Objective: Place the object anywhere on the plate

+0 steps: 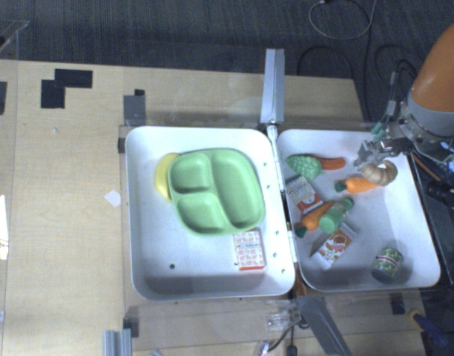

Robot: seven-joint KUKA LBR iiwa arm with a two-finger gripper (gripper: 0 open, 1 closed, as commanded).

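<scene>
Currently gripper hangs over right bin; grip state can't be determined. Green plate lies well apart to its left, in left bin. Carrot lies just below it.

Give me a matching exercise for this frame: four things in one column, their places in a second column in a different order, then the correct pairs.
Things:
1. green divided plate
2. red-and-white card
3. small round can
4. gripper

Places:
A. near-right corner of the right bin
B. far end of the right bin, above an orange and tan toy food
C. middle of the left bin
D. left bin floor, beside the plate's near edge

Pairs: 1-C, 2-D, 3-A, 4-B
</scene>
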